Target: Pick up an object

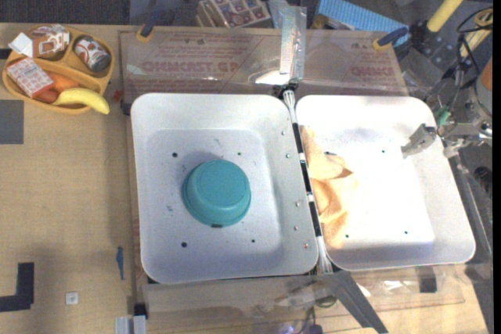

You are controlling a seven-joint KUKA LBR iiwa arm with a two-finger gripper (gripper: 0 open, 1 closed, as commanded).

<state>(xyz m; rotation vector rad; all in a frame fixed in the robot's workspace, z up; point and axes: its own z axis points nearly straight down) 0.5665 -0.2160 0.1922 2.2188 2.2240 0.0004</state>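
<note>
Teal bowl (218,192) upside down in middle of left bin (156,121). Orange cloth (329,188) crumpled against left wall of right bin (438,231). Claw (419,138) at right bin's upper right edge, well apart from cloth, nothing between fingers; released or clenched, cannot tell. Tray of toy food (55,70) on counter (63,207), far left.

Clearly a robotics lab or test workshop. Two shallow white bins (156,246) bolted side by side on a wooden bench (63,199). Beyond the bins, clear plastic sheeting (203,62), tangled cables and stacked boxes (231,4). Left of the bins, a yellow tray of toy food (55,70).
</note>
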